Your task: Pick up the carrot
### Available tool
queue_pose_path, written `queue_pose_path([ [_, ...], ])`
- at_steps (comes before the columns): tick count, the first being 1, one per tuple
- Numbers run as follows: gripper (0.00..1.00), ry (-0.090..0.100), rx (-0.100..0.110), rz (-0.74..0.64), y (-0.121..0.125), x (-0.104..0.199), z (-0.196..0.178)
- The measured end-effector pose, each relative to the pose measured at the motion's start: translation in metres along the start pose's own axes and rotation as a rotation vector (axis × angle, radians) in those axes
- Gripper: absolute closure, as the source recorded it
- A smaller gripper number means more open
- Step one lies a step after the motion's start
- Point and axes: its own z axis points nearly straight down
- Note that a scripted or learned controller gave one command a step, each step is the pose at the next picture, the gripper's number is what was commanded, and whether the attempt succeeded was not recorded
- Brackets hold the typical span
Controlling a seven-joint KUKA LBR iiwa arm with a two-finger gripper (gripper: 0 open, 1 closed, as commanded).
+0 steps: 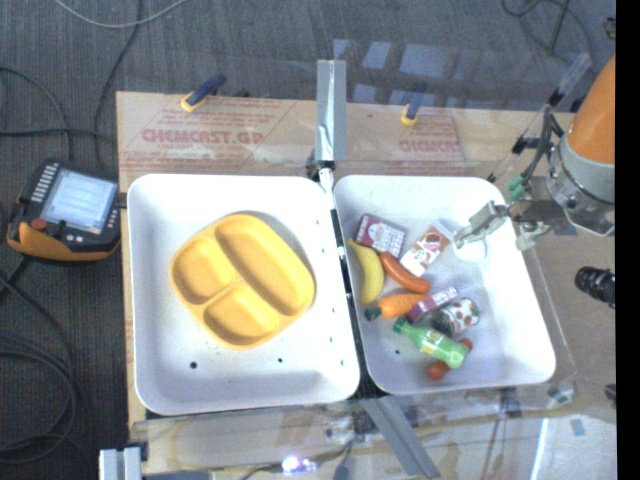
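— Orange and tapering, with a green stub at its left end: is that small plastic carrot [397, 306] your target?

— Yes. It lies near the middle of the right shallow white bin [520, 353], tilted a little, its green tip toward the divider. My grey two-finger gripper [478, 225] hangs above the bin's upper right part, well apart from it. My fingers look slightly spread with nothing between them, though at this slant I judge that loosely.

— How would you take it?

— I'd come down over the thick middle with my fingers across its width, not along it, and close only once both straddle it.

— What crowds it?

— Plenty. A curved yellow banana [368, 271] sits just to its left, a red sausage [404, 272] lies just above, nearly touching, and a purple-wrapped packet [433, 304] presses at its right end. Below, a green bottle with a yellow label [433, 341] lies close. One finger could easily land on the sausage instead.

— And the other bin?

— The left white bin [160, 368] holds a yellow divided plate [243, 278], out of my way.
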Motion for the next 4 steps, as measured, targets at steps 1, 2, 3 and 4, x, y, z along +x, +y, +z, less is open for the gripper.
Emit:
queue_pose_path([
  [1,0.0,0.003,0.002,-0.022,-0.041,0.025,0.122],
  [2,0.0,-0.006,-0.013,-0.233,-0.002,0.04,0.199],
  [3,0.0,-0.007,-0.022,-0.229,-0.002,0.04,0.201],
  [4,0.0,-0.008,-0.02,-0.264,-0.035,0.041,0.205],
])
